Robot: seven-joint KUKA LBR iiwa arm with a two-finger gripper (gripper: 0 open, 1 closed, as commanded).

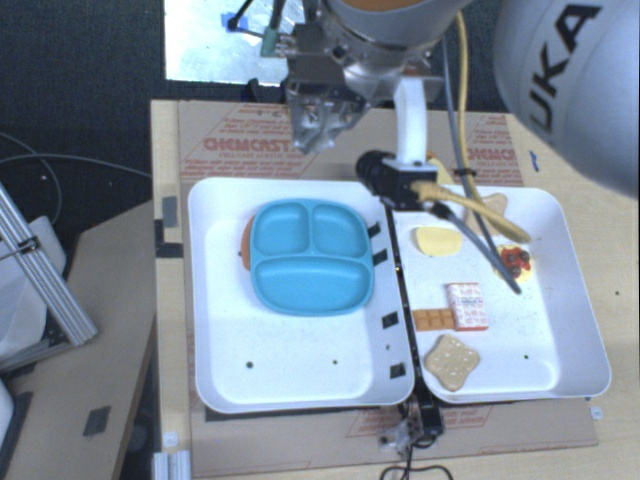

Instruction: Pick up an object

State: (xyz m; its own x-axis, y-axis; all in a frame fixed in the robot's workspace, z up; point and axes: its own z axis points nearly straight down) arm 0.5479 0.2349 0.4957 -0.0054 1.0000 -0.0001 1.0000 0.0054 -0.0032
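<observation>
Hand [318, 128] hangs top centre, grip unreadable; that blue plate [309, 257] looks light, stiff, slippery — pinch its rim.

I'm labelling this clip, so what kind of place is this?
Probably a robotics lab test bench, not a kitchen: a big grey robot arm hangs over two white bins on cardboard, with toy food like a cracker and a blue divided plate.

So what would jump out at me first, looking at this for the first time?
Probably the bright blue divided plate in the left bin, with something orange peeking from under its left edge. Then the big grey arm filling the top right, its gripper hanging above the bins' far edge, and the small food-like pieces scattered in the right bin.
</observation>
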